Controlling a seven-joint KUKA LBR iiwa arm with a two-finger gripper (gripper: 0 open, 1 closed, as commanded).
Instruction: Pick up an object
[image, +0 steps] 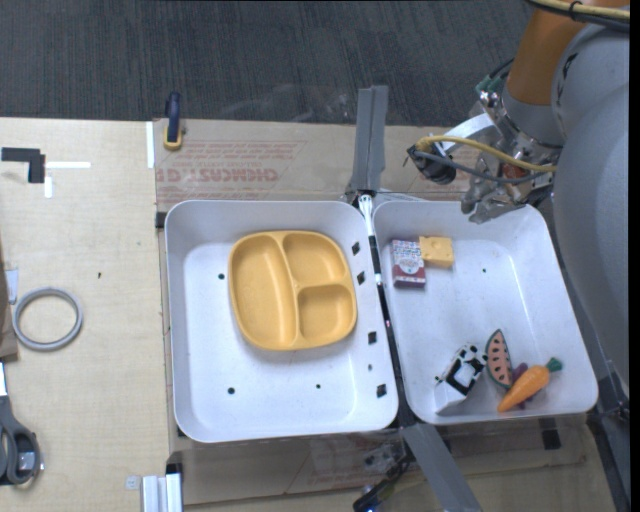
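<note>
Carrot (524, 387): right bin (520, 262), near-right corner; long axis slanted, leafy end up-right, tip down-left.
Neighbours: watermelon slice (499, 358) just beside it, black-and-white toy (461, 372) to its left.
Far end: small red box (408, 263) touching cheese block (436, 250); print unreadable.
Left bin (195, 330): yellow divided plate (293, 289).
Claw (487, 205): over right bin's far edge, nothing between fingers; apart or together, can't tell.
Counter (90, 260): light wood, grey ring (45, 318).

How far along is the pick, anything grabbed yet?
Done: nothing looks picked. The gripper hangs over the right bin's far edge, with no object visible in it. In hand: it seems to be approaching or hovering. Left: the whole grasp. The cheese wedge, red box, watermelon slice and carrot all lie in that bin.
</note>
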